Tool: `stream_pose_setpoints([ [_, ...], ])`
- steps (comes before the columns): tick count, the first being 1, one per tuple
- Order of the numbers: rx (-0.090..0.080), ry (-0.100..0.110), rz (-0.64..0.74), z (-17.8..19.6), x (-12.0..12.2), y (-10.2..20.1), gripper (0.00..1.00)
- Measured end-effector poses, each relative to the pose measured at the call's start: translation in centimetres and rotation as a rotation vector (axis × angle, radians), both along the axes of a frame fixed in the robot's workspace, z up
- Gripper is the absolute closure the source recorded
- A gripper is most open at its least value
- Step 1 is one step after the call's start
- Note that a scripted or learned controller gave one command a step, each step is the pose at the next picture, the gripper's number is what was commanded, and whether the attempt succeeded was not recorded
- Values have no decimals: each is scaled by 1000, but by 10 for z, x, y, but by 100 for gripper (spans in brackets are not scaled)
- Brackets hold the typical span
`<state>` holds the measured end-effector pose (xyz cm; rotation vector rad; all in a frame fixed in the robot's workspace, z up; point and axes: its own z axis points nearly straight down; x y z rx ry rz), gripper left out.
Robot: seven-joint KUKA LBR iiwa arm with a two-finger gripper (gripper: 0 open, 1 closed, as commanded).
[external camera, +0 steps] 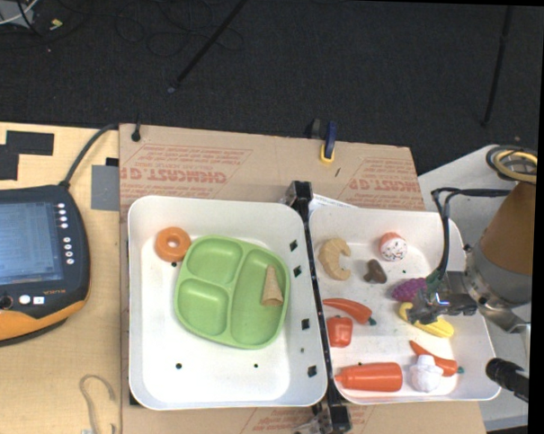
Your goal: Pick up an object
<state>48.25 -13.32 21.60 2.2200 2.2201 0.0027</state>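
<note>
While the arm (pixel 514 240) reaches in low over the right bin (pixel 453 390), the approach-and-grasp step appears to be in hand: the end effector (pixel 430 304) is seen down among the toys at the bin's right side, just beside a purple grape bunch (pixel 411 288) and touching or nearly touching a yellow banana-like toy (pixel 434 327). Whether it is spread or pressed together cannot be told, since the dark mechanism is small and blurred against the clutter, and nothing can be confirmed as held. The likeliest target is judged to be the yellow toy, which lies flat on the bin floor under the tool, curved, glossy and partly hidden. A firm closure on it followed by a straight lift would be called for next, with care that the grapes are not dragged along. Elsewhere in the same bin a croissant (pixel 334 257), a white ball (pixel 392 247), a red pepper (pixel 339 331) and an orange carrot (pixel 369 377) are laid out well apart. A green divided plate (pixel 216 308) rests in the left bin (pixel 148 368).
</note>
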Motion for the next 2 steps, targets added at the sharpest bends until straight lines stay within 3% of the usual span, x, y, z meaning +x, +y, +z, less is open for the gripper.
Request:
stream_pose_setpoints([
  [1, 0, 3, 0, 12, 0, -1, 100],
  [2, 1, 4, 3, 13, 33, 25, 100],
])
